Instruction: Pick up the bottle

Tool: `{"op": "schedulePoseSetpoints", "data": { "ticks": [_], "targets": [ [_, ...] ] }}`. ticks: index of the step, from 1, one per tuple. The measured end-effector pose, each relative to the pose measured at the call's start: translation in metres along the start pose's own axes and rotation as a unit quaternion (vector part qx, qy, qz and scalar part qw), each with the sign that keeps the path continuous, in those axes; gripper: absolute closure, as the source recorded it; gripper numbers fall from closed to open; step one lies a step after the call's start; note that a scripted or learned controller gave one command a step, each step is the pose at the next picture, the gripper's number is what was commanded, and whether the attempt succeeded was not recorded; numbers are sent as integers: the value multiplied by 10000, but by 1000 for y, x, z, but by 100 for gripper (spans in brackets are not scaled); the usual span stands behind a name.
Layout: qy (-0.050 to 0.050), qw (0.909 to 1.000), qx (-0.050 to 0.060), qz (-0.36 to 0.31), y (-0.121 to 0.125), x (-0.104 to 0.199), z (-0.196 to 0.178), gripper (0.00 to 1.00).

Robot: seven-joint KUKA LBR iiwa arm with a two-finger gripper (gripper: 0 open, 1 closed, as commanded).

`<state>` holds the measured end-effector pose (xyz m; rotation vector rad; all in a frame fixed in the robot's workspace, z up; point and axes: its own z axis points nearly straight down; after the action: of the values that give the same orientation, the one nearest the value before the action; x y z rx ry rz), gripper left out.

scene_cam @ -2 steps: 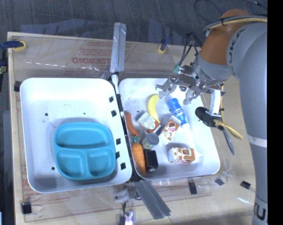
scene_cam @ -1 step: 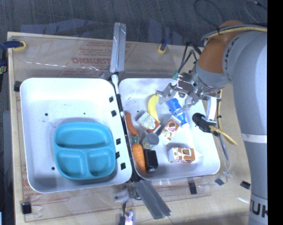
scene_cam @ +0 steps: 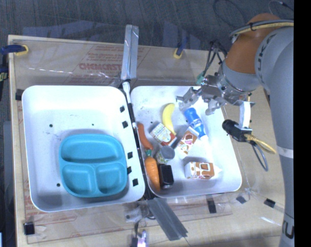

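The bottle [scene_cam: 195, 122] is small and blue with a white label. It lies tilted in the right bin [scene_cam: 228, 158], among other items near its middle. My gripper [scene_cam: 199, 104] hangs at the bin's far side, just above the bottle's upper end. Its fingers stand open on either side of that end, with nothing held between them.
The right bin also holds a banana [scene_cam: 168, 116], a carrot [scene_cam: 152, 172], a black block [scene_cam: 167, 175], a brown-and-white carton [scene_cam: 199, 170], a small box [scene_cam: 186, 141] and a grey spoon [scene_cam: 167, 151]. A blue compartment tray [scene_cam: 93, 164] lies in the left bin [scene_cam: 42, 112].
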<state>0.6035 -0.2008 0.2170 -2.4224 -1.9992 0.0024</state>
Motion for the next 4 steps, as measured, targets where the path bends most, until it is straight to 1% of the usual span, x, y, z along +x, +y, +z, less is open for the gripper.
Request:
{"op": "schedulePoseSetpoints", "data": {
  "ticks": [1, 2, 3, 4],
  "targets": [
    [1, 9978, 8, 659, 5, -4, -31, 0],
    [6, 9994, 14, 332, 18, 5, -12, 0],
    [11, 10000, 36, 2, 11, 2, -14, 0],
    [5, 9998, 34, 185, 3, -1, -7, 0]
  ]
}}
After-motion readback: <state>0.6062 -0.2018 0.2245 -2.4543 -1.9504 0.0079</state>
